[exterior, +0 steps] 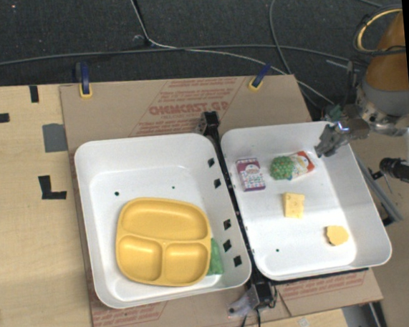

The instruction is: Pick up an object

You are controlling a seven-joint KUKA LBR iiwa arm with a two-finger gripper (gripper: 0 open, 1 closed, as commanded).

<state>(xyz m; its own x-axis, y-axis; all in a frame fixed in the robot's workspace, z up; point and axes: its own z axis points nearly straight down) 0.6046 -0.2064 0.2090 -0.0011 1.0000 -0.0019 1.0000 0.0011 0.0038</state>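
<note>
In the camera view you look down on two white bins set side by side on a brown cardboard sheet point(184, 100). The left bin point(93, 163) holds a yellow divided tray point(163, 241) in its lower half, with a green item point(215, 257) tucked against the tray's right edge.

The right bin point(359, 202) carries four small things, well apart from one another. Near its upper left lies a pink packet point(250, 174). Just right of that sits a green broccoli piece point(284, 167) with a red and white bit touching its right side. Below it, toward the middle, you see a yellow cheese wedge point(293, 205). In the lower right rests an orange-yellow piece point(337, 235).

Your gripper point(330, 141) hangs at the upper right corner of the right bin, over its rim, away from all four things. You cannot tell how it is set at this angle. The arm point(386, 70) enters from the upper right of the frame.
</note>
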